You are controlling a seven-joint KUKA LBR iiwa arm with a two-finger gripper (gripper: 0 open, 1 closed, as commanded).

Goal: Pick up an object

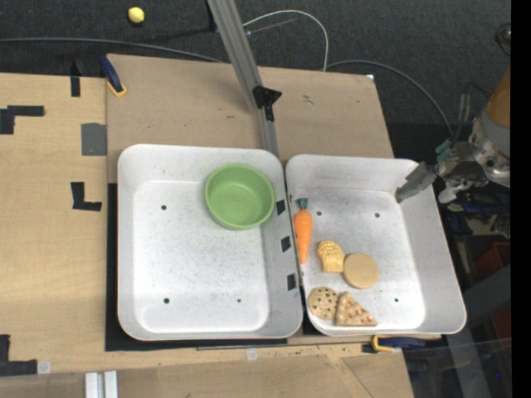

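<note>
The carrot (303,235) is judged the likeliest thing to be picked: it lies lengthwise against the left wall of the right bin (431,247), down and well to the left of the pincer (412,187). It is taken to be a light, stiff, smooth toy (liable to roll), best gripped across its thick middle. Close beyond it, lower in the bin, a waffle piece (330,256), a round biscuit (361,270), a cracker (323,303) and a pizza slice (354,312) are noted. A green bowl (239,196) sits in the left bin (141,247), further left. The bin wall beside the carrot is judged the main obstruction. The pincer hangs over the right bin's upper right rim; nothing is seen held, and its opening cannot be told.
</note>
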